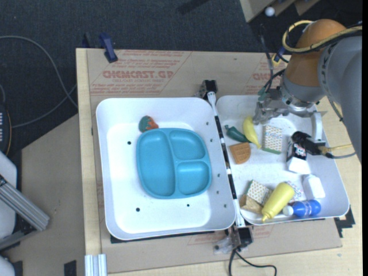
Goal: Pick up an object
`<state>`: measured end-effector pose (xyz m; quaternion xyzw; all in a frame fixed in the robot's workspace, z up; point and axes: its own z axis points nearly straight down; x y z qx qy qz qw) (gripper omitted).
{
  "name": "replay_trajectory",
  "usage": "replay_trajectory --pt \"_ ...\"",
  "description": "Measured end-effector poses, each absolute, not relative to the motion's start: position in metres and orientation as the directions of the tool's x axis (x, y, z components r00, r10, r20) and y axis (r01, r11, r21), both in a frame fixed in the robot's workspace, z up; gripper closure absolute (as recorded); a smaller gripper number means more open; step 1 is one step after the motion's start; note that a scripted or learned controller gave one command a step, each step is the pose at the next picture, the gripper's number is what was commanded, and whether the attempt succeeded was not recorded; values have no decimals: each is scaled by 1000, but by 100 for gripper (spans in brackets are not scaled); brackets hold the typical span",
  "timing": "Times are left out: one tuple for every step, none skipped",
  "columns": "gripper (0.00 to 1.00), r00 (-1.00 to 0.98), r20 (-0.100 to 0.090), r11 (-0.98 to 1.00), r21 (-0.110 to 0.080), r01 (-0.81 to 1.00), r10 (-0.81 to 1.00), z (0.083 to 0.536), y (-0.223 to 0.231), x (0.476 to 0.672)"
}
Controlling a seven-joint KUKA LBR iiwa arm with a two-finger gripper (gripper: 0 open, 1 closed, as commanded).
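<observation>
My gripper (265, 112) hangs over the back of the right bin (339, 183), below the orange wrist band. Just left of and below it lie a yellow banana-shaped toy (250, 132) and a green piece (235, 134). A checkered packet (273, 137) lies directly beneath the gripper's front side. A brown block (241, 152) sits near the bin's left wall. Toward the front lie a yellow bottle (277, 198), a blue-capped item (305, 209) and a second checkered packet (257, 191). I see nothing held between the fingers.
The left bin (112, 154) holds a blue divided plate (173, 162) and a small orange-and-green toy (148, 123) at its back. A white block (314, 186) lies at the right bin's right side. A black clip (209, 87) sits between the bins.
</observation>
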<state>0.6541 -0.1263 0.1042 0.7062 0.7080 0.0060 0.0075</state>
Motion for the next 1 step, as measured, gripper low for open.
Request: replay_trajectory --pt "0 -2 -2 2 18 1000 1000 104 -126 654"
